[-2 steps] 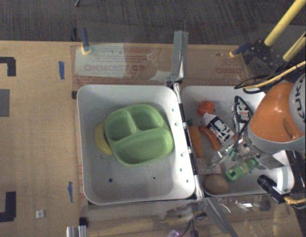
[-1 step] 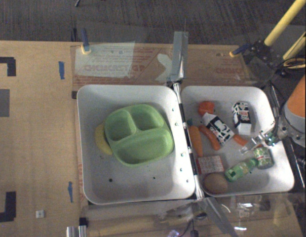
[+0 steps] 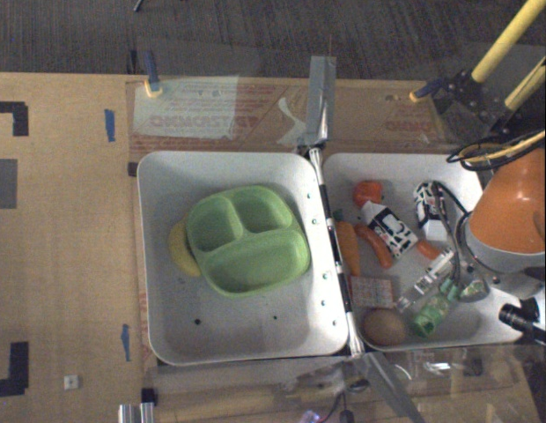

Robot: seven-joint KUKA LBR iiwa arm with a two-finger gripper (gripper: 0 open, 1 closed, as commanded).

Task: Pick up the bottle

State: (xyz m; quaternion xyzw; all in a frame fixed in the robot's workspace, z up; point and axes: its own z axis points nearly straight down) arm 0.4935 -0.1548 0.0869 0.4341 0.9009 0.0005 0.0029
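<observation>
The bottle (image 3: pixel 429 315) is green and see-through, lying tilted near the front of the right bin (image 3: pixel 392 167), with its clear neck pointing left toward a brown egg-shaped item (image 3: pixel 384 327). My gripper (image 3: pixel 451 284) is low in that bin, right over the bottle's upper right end. It is open, with one silver finger (image 3: pixel 431 278) to the left of the bottle and the other at the right. A bit of green shows between them. The orange-banded wrist (image 3: pixel 512 203) hides the bin's right side.
In the right bin are a cow-patterned carton (image 3: pixel 389 229), a carrot (image 3: pixel 348 247), an orange-red piece (image 3: pixel 368 191), a black-and-white item (image 3: pixel 428 201) and a pink patterned square (image 3: pixel 372 291). A green divided plate (image 3: pixel 247 239) over a yellow item lies in the left bin (image 3: pixel 158 263).
</observation>
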